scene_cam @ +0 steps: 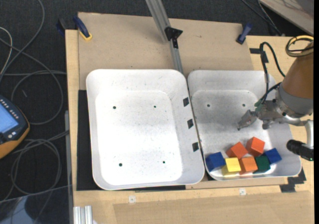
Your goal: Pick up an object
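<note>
The hand (255,120) hangs with its fingers spread and nothing between them, just above the cluster of small blocks (242,158) in the near corner of the right bin (219,88). They look light, rigid and smooth-faced. Packed edge to edge, they leave little room, so the orange block (257,144) at the cluster's top, with freer sides, seems the best to pinch across flat faces.
</note>
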Available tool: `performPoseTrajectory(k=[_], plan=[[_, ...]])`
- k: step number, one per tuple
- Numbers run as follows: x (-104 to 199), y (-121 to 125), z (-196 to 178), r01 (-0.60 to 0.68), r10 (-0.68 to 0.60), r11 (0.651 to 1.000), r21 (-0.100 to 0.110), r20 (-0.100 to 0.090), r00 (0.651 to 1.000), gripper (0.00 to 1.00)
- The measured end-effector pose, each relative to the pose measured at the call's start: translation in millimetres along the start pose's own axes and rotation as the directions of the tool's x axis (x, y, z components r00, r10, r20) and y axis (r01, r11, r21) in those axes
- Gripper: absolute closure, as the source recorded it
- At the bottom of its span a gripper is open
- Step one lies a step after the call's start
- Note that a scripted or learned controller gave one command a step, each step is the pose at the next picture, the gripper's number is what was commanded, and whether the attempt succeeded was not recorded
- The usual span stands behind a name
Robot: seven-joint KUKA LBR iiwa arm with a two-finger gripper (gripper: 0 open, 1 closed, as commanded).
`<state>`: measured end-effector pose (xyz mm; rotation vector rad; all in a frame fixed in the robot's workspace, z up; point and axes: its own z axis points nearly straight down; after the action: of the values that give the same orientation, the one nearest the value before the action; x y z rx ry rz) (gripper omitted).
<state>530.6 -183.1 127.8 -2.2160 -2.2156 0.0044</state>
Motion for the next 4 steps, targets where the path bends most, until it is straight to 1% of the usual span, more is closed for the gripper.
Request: performPoseTrajectory(k=[1,2,3,4], plan=[[-0.8,2.0,-15.0,0.000,0.000,1.000,-0.010,0.003,1.000,1.00],[1.9,-3.1,-76.7,0.002,-0.002,1.000,-0.015,0.006,1.000,1.00],[1.8,-1.7,-106.4,0.002,-0.002,1.000,-0.014,0.005,1.000,1.00],[63.4,14.8,-102.3,0.008,-0.008,1.000,-0.009,0.001,1.000,1.00]])
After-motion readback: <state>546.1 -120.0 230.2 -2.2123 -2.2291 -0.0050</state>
